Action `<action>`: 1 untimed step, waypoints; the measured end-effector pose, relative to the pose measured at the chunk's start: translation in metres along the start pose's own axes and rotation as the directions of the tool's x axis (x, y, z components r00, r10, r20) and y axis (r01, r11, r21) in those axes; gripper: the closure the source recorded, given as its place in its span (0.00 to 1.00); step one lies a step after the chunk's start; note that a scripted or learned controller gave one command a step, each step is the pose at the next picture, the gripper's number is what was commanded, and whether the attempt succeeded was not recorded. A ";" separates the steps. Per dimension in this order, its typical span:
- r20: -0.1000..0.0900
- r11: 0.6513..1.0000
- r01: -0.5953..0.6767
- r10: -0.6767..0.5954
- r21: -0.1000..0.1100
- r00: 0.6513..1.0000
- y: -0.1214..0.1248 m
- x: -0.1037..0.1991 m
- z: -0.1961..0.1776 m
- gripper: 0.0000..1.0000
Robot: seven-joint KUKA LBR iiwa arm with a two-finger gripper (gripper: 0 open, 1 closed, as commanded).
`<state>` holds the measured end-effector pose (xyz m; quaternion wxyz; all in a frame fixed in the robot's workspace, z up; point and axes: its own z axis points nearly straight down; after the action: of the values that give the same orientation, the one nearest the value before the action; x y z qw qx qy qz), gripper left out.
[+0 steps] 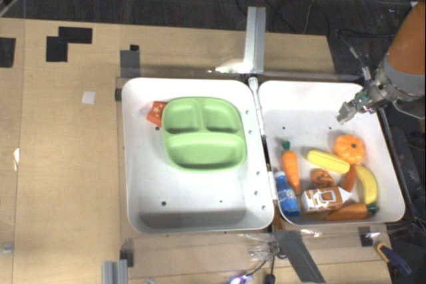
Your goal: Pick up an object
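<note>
The right bin (pixel 313 100) holds toy food in its near half: an orange pumpkin (pixel 350 147), a yellow corn cob (pixel 327 160), a carrot (pixel 290 163), a banana (pixel 367 183), a small brown carton (pixel 323 199), a blue-labelled bottle (pixel 287 193) and a red-brown sausage (pixel 347 212). My gripper (pixel 349 111) hangs at the bin's far right side, above and behind the pumpkin, with nothing seen between its fingers. Its fingers are too small and dark to read.
The left bin (pixel 143 203) holds a green divided plate (pixel 202 132) with a small red-orange piece (pixel 156 114) at its left edge. A metal post (pixel 255 36) stands behind the divider between the bins. Cables lie on the dark floor at the back.
</note>
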<state>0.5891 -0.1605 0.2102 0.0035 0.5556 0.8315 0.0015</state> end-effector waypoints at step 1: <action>0.000 0.997 -0.081 0.081 0.001 0.997 0.043 0.014 0.010 1.00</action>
<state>0.6236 -0.1307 0.2008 0.0033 0.5887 0.8083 0.0014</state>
